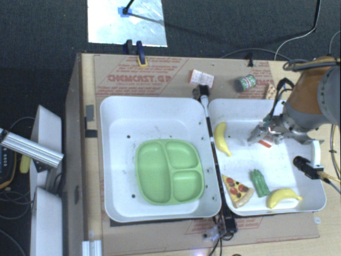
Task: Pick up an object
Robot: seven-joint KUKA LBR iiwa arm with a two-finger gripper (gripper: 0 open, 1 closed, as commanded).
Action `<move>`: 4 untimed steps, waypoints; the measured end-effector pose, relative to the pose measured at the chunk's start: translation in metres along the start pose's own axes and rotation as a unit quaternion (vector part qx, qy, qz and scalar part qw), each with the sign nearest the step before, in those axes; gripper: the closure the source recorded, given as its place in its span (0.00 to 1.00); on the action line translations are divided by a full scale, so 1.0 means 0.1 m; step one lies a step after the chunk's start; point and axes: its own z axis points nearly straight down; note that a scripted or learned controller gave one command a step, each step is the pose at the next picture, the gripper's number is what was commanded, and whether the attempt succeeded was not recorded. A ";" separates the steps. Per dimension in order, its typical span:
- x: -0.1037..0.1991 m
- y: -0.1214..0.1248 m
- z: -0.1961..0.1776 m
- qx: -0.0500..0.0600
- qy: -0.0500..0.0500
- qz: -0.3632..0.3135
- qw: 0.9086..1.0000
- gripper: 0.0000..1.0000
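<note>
left bin (pixel 114 143) green plate (pixel 169 171), right bin (pixel 314 196) bananas (pixel 220 138), pizza (pixel 236 189)

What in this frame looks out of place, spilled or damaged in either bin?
Nothing stands out. The green divided plate lies flat in the left bin. The right bin holds two bananas, a pizza slice and a green piece, all lying loose and apart, with the gripper low over that bin.

Two bananas (pixel 221 138) (pixel 283 197) (both yellow), two bins (pixel 114 111) (pixel 234 111).
</note>
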 end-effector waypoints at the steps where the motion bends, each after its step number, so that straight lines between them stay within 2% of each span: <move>1: 0.45 -0.93 -0.47 0.001 0.001 0.001 1.000 0.00; 2: 0.34 -1.03 0.09 0.001 0.001 0.001 1.000 0.00; 3: 0.00 -0.53 -0.71 -0.001 0.000 0.000 1.000 0.00; 4: 0.24 -0.90 0.06 0.003 0.001 0.001 1.000 0.00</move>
